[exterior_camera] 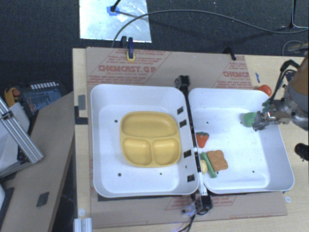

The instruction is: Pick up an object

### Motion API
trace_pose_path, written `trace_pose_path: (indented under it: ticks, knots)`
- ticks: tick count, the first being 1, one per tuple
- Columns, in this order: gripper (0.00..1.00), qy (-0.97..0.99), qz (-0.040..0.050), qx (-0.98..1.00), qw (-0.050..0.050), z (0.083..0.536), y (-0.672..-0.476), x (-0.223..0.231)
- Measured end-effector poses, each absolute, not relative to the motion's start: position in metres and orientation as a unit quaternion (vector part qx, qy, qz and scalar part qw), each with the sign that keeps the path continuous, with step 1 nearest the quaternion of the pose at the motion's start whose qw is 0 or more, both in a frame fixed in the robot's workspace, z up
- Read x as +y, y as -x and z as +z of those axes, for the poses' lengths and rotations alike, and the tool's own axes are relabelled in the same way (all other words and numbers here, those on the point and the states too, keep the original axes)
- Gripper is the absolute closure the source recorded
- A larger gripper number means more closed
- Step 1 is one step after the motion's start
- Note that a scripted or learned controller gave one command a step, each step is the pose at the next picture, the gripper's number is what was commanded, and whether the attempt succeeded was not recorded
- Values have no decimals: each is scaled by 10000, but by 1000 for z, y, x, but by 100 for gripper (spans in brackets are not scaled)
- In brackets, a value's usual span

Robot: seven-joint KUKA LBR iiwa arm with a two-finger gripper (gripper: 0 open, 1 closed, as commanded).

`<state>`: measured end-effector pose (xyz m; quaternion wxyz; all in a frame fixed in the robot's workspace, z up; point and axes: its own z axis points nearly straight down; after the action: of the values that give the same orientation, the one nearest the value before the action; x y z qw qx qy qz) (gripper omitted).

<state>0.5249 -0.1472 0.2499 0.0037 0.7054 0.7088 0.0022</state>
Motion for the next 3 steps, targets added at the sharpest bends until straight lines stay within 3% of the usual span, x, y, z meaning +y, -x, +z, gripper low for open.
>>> trace_pose_path:
  ticks: [1, 3]
  knots:
    - [100, -7056, 14, 7086, 25, 283, -526, -147]
    - [100, -7036, 18, 7105, 9, 284, -551, -48]
